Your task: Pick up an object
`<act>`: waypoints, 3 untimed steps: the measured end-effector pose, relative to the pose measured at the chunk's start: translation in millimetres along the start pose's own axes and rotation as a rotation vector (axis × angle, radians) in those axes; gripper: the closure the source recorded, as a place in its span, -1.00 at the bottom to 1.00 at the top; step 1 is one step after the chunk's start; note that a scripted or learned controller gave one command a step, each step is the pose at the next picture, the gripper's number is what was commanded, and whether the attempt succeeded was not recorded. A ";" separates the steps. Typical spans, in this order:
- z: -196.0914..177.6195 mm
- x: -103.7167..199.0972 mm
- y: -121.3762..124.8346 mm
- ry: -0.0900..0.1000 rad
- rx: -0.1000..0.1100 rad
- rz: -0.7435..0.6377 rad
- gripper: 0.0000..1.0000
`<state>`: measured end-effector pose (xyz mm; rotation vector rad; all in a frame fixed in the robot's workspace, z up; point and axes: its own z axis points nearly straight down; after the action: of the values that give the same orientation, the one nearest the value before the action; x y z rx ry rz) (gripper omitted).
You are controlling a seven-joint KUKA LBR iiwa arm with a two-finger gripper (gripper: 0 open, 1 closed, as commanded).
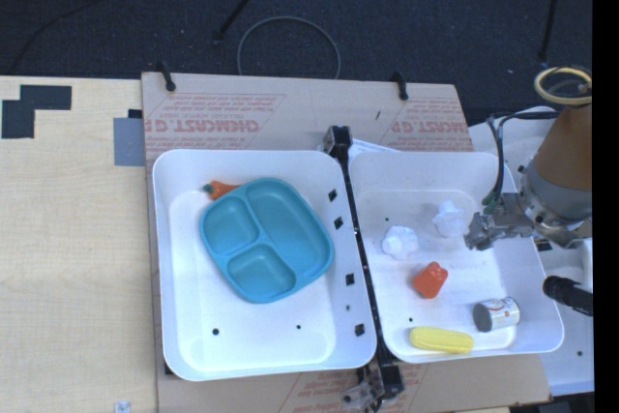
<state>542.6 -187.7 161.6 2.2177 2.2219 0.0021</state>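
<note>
Crumpled white objects (449, 218) lie in the right bin (522, 343), the nearest one just beside my tool (481, 232); I take it as the likeliest thing to lift, though nothing is gripped at present. My tool sits low at the bin's right side, at the end of the arm's grey wrist; whether it is spread or closed I cannot tell. To do the step well, I judge I should centre over the white piece, descend straight, and close only once it sits squarely in the gap; being soft and pale, it may crush or slip.

A second white wad (399, 240) lies toward the divider; a red-orange object (430, 280) sits near the bin's middle; a small metal can (497, 313) and a yellow corn cob (441, 339) lie by the near wall; all stand apart from the chosen piece. The left bin (184, 343) bears a blue divided tray (265, 238) with an orange object (221, 190) at its far edge. The bin's right wall is close and could foul my approach.
</note>
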 end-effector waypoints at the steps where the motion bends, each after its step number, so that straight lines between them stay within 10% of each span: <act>1: -53.1 -0.9 1.1 0.000 -0.001 0.001 1.00; 3: -51.9 109.6 -20.1 0.004 0.008 -0.002 1.00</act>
<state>522.2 -78.1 213.4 2.2211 2.2300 -0.0022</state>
